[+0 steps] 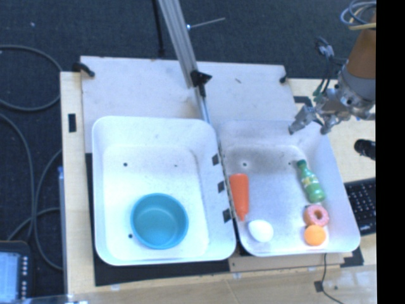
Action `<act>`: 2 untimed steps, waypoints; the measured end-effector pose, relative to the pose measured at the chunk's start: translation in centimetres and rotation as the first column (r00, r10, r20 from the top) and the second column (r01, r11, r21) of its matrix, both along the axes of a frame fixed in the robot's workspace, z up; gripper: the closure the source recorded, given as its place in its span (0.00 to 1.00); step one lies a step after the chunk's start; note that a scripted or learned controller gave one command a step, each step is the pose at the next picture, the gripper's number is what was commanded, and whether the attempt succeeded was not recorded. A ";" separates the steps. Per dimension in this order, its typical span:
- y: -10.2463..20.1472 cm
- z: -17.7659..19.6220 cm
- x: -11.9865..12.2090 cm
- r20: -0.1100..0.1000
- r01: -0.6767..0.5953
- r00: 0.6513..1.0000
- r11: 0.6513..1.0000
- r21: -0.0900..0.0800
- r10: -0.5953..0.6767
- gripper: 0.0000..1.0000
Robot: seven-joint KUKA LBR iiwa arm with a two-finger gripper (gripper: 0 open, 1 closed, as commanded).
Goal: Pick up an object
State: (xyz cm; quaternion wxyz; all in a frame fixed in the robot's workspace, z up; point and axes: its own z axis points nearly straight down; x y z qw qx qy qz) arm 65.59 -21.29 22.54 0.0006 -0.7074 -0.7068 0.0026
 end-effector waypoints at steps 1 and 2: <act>-1.2 -5.0 -0.2 0.003 0.001 1.000 1.000 -0.001 -0.001 0.00; -1.3 -11.2 -0.4 0.004 0.004 1.000 1.000 -0.001 -0.004 0.00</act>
